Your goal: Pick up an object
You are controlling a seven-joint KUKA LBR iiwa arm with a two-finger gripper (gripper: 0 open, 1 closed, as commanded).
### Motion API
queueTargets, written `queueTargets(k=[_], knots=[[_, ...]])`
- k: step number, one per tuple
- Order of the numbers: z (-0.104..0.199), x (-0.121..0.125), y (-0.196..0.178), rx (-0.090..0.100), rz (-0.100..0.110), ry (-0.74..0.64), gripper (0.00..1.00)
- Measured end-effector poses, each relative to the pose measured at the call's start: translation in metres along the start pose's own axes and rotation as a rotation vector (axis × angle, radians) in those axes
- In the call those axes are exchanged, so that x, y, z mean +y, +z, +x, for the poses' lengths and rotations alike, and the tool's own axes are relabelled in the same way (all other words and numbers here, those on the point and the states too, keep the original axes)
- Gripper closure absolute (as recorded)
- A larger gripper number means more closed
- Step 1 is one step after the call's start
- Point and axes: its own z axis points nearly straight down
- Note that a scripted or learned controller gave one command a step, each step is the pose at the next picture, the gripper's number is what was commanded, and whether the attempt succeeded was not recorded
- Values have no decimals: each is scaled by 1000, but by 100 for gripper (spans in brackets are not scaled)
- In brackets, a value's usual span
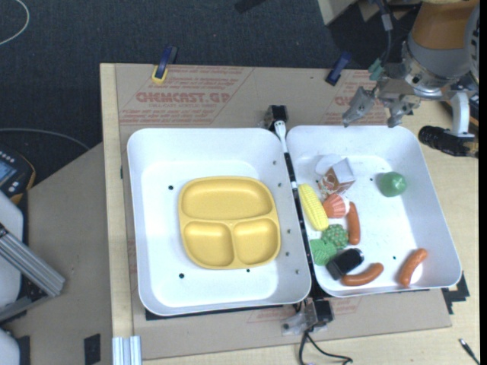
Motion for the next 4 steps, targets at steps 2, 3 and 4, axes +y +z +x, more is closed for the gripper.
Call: queueTargets(k=[2,3,4], knots=[[1,9,36,-2,-10,-4,0],[6,2,85,-1,-8,-2,0],[9,4,148,-1,-7,-4,0]])
